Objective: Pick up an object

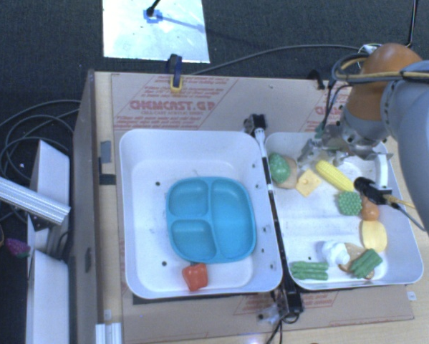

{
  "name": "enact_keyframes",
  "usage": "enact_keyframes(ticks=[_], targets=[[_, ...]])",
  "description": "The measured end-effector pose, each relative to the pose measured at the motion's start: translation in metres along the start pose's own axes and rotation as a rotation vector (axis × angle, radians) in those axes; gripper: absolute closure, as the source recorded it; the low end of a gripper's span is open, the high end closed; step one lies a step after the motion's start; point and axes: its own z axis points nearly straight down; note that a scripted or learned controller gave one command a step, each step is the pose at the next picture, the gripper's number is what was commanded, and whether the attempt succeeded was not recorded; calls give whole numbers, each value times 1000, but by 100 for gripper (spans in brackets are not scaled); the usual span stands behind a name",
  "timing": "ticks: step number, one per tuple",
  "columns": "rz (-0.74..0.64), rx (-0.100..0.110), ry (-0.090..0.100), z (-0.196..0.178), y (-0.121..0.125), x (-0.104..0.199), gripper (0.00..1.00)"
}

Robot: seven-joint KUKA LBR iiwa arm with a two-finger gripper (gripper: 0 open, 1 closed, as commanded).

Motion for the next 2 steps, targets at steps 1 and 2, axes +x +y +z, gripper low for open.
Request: enact_keyframes(ticks=[1, 2], targets=[[-4, -4, -2, -12, 1, 0, 100], [-1, -2, -1, -54, -43, -42, 100]])
